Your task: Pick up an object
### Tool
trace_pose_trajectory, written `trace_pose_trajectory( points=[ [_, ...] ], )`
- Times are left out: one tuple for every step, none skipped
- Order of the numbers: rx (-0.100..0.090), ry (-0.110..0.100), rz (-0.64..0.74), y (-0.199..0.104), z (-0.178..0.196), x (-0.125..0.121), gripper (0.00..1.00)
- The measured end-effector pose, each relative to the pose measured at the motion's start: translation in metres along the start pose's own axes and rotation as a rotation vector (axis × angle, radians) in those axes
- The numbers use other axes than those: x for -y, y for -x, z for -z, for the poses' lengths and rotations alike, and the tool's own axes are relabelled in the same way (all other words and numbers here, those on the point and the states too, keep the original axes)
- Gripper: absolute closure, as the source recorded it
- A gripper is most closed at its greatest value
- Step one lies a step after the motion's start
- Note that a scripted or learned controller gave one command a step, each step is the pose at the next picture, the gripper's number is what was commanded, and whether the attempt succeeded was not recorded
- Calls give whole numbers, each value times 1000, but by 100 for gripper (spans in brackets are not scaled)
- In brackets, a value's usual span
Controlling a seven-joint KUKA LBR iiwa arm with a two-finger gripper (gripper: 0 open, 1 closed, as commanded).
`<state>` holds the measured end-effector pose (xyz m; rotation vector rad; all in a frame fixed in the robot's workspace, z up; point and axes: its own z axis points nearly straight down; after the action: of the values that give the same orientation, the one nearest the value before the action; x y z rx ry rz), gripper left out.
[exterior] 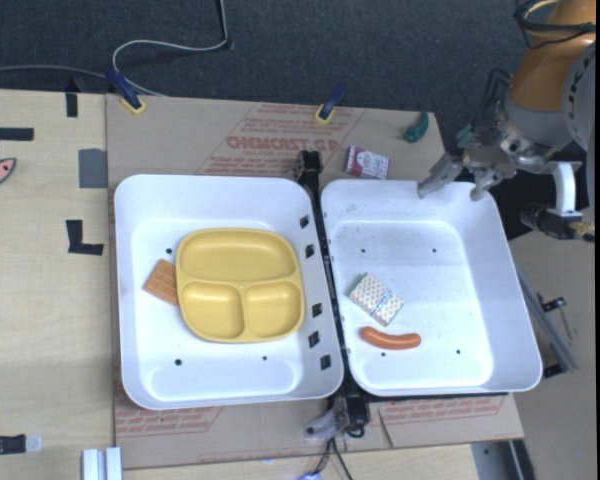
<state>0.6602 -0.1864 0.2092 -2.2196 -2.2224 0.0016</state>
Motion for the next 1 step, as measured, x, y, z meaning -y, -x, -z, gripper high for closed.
trace_pose_trajectory(
  points=[
    [1,3,1,-38,-123,-9,0]
  ],
)
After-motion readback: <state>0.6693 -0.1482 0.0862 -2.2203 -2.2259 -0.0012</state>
